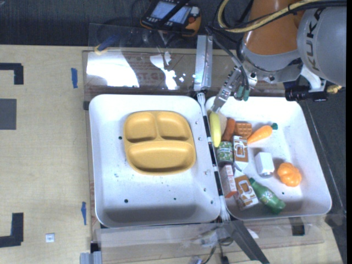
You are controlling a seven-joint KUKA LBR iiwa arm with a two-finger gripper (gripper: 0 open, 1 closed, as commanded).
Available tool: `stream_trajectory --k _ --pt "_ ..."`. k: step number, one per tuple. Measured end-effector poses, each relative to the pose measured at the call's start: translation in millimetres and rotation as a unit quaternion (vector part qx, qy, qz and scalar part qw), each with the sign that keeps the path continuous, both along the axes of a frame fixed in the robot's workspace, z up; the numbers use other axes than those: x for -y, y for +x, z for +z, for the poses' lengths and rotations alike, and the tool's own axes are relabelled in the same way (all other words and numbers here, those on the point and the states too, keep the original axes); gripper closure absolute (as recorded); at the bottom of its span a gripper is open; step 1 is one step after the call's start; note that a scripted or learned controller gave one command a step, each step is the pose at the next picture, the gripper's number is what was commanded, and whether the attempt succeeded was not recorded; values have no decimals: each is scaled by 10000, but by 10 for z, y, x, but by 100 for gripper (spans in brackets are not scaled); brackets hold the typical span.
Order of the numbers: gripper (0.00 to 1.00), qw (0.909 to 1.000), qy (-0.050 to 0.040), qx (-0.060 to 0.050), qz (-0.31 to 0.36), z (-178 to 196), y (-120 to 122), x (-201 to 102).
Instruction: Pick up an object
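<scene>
My gripper [232,95] hangs over the back left corner of the right bin [308,147], fingers apart and nothing between them. Just below it lie a yellow banana [215,130], a red-brown sausage [229,128] and a brown waffle piece [243,130]. Further into the bin are a carrot [259,134], a white cup [265,163], an orange fruit [289,174] and a green bottle [268,197]. Small cartons [240,149], a can [224,153] and a box [246,192] line the bin's left side.
The left bin [104,164] holds a yellow divided plate [159,142]. A clear plastic sheet [137,65] and a metal bar [202,62] sit behind the bins. The arm's orange and grey body [286,21] looms over the back right.
</scene>
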State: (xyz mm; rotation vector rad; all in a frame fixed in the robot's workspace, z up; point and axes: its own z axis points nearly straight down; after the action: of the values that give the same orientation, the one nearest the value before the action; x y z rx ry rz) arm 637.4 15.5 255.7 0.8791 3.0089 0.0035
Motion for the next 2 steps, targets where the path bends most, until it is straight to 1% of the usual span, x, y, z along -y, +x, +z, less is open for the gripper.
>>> stream_trajectory --k 1,2 --pt "100 9979 2 -30 -654 -705 -142 -417" --pt "100 9796 12 -7 -2012 -478 203 -1019"
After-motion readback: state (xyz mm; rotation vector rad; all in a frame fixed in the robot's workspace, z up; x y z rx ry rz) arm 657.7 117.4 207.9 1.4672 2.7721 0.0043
